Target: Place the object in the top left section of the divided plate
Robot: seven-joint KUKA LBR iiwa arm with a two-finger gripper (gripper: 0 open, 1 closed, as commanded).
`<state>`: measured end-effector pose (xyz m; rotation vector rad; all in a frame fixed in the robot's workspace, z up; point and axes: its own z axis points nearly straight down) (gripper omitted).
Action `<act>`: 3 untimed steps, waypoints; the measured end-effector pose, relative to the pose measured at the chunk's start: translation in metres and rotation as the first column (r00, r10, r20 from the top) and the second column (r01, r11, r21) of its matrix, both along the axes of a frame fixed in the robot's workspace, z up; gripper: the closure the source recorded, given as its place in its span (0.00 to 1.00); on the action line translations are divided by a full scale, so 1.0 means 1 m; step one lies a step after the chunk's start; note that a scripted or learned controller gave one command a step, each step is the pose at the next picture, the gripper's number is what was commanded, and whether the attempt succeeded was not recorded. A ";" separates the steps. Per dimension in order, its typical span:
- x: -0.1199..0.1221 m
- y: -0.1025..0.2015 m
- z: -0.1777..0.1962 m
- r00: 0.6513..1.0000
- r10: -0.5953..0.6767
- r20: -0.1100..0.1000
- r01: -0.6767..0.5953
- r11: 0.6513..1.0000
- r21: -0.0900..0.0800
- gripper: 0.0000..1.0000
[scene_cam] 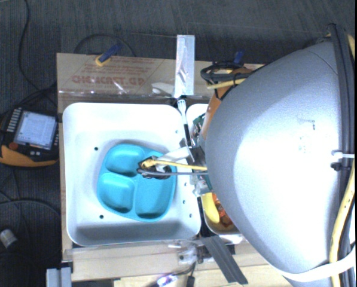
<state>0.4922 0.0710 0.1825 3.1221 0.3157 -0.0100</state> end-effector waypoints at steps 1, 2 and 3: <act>0.008 -0.071 0.060 0.953 0.303 0.000 -0.303 0.953 0.002 1.00; -0.010 0.002 0.000 0.957 0.291 -0.001 -0.291 0.957 0.005 1.00; 0.031 -0.063 0.107 1.000 0.000 0.003 0.000 1.000 0.000 1.00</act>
